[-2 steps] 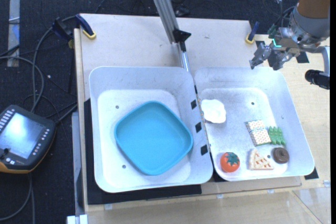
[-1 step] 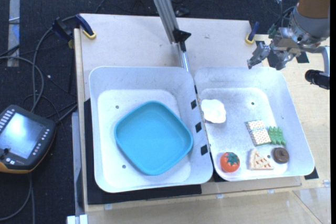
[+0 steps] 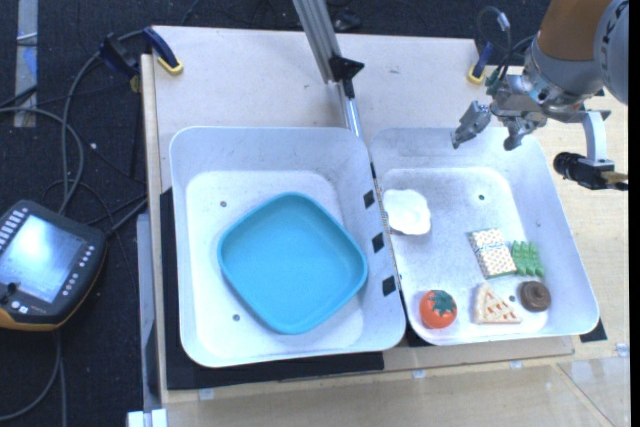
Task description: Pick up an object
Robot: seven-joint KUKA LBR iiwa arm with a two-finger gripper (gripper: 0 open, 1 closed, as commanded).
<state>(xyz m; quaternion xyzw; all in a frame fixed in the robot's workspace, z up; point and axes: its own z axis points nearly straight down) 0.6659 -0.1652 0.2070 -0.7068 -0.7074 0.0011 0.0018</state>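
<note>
A: Where does the gripper stand?

B: It hangs over the far edge of the right bin, its two fingers spread apart with nothing between them. The grey arm with its orange band rises behind it toward the upper right.

A: What lies nearest to it?

B: A white fried-egg toy, below and to the left of the gripper, close to the bin's left wall. It is apart from the fingers.

A: And farther on?

B: Well below the gripper, toward the near right of the same bin, sits a checkered cracker with a green leafy piece touching its right side. Farther down still, along the near wall, are a red tomato, a pizza-like wedge and a small brown doughnut, in a row from left to right.

A: And the other bin?

B: The left bin lies far to the gripper's lower left and holds a blue square plate, tilted a little. A slanted metal pole stands to the gripper's upper left.
</note>
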